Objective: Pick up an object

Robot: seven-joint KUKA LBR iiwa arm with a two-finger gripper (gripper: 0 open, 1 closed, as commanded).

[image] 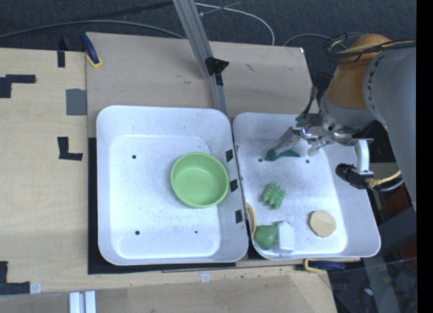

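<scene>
The grey arm with its orange band [352, 78] reaches in from the right and bends down over the far part of the right-hand shallow white bin [352, 237], its wrist low above the bin floor and its two-finger gripper [289, 144] pointing leftward and slightly toward the near side. The metal fingers stand a little apart, and a small dark teal object [279, 154] lies at their tips; it seems to touch the nearer finger, but whether it sits between the two fingers is too blurred to settle, so no grip can be claimed. That teal piece is slim, its long axis running roughly left to right with the left end dipping toward the near side, and its exact shape is hard to read. The arm's upper body is cut off by the right edge (only the wrist, the band and part of the grey shell are visible). Nearer in the same bin lie a ridged light green toy [273, 195], a round tan disc [323, 223], a green ball-like lump [265, 236] and a small white block [285, 235] touching it. In the left bin [115, 170] a pale green round bowl [199, 180] sits upright, right of centre.
</scene>
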